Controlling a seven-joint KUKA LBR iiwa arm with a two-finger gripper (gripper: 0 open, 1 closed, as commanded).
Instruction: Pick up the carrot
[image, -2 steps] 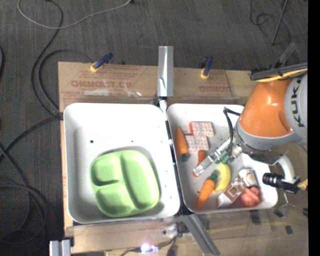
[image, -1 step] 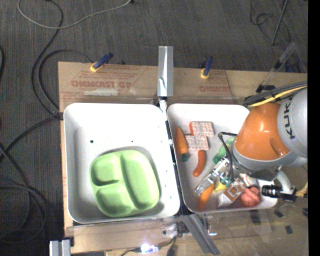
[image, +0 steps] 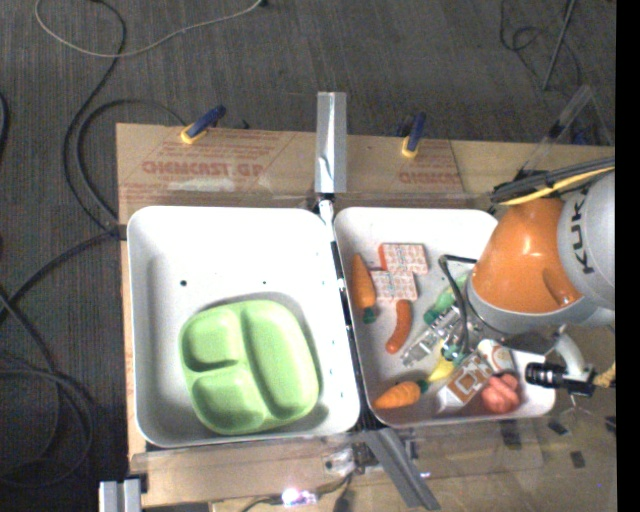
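Although two orange toy carrots lie in the right bin (image: 345, 300), the carrot (image: 398, 394) at lower centre-right appears light, rigid, slippery plastic, best pinched across its thick middle; the gripper (image: 440, 335) just above it cannot be judged.

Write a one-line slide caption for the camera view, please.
KUKA arm's gripper hovers over the right bin of toy food, carrot near its front; green divided plate in left bin.
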